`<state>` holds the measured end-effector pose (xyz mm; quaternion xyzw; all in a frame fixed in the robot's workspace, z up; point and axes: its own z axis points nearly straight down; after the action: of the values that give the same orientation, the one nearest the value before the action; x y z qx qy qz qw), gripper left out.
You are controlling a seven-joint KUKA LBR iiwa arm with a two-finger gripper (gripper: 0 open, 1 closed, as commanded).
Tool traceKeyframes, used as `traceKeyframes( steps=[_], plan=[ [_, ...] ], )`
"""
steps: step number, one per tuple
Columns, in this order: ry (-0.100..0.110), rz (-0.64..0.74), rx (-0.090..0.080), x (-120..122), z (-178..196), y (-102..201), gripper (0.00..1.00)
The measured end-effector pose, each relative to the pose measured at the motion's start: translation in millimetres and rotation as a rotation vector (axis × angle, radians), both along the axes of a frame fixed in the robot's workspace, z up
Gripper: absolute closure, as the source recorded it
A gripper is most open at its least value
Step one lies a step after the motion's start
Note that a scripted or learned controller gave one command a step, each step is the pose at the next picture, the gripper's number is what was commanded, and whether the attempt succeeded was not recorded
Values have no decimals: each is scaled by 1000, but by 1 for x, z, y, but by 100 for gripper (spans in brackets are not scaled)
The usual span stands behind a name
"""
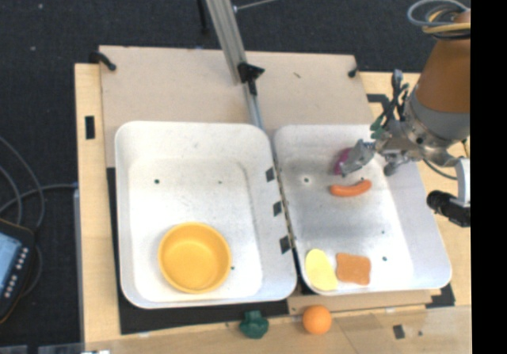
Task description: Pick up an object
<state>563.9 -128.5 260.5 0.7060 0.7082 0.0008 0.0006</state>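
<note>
My gripper [366, 153], grip unclear, hangs over the right bin [412, 265] holding carrot [350, 188], sponge [353, 268]; left bin [135, 146] holds a bowl [195, 256]; ball [317, 319] on tabletop [174, 79].

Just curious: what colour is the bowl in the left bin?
Yellow bowl, clear in the camera view.

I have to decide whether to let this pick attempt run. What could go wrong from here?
1. The gripper hangs over a purple object with an orange sausage-shaped piece close beside it; a descent could nudge one or catch both.
2. Both lie near the right bin's back wall, so a push could wedge them there.
3. The purple object is partly hidden, making the aim uncertain.
</note>
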Motion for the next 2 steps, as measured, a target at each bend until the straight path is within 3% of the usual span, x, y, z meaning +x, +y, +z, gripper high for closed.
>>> traceKeyframes(
  steps=[1,2],
  plan=[
    [0,-1,0,0,0,0,0],
    [5,-5,-2,3,-44,4,0]
  ],
)
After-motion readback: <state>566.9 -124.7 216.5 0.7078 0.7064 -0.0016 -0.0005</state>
